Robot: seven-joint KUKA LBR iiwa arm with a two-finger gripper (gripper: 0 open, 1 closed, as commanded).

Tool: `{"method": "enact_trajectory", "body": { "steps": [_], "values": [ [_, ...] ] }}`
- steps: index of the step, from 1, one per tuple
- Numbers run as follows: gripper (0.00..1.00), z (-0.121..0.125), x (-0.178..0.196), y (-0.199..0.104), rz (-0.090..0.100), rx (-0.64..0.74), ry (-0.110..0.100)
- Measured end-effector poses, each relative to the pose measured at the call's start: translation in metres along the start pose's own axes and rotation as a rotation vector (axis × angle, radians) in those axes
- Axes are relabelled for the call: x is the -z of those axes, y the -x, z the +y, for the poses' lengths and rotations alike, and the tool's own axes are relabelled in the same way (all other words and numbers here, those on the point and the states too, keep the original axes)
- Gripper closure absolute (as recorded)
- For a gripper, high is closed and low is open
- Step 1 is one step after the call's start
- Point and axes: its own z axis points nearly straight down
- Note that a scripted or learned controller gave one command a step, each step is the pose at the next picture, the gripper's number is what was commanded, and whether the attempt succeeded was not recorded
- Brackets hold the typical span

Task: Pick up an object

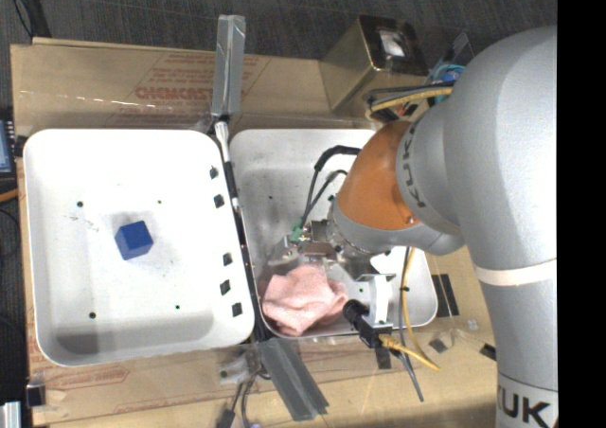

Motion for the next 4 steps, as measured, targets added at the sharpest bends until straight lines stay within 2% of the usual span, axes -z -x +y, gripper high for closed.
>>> {"method": "enact_trajectory", "body": {
  "steps": [1, 2, 3, 4],
  "values": [
    [1.00, 0.000, 0.009, 0.000, 0.000, 0.002, -0.002],
    [1.00, 0.001, 0.001, 0.045, -0.001, -0.214, 0.005],
    [0.00, 0.001, 0.001, 0.045, -0.001, -0.214, 0.005],
    [0.00, -0.016, 0.001, 0.016, 0.001, -0.064, 0.002]
  ]
}}
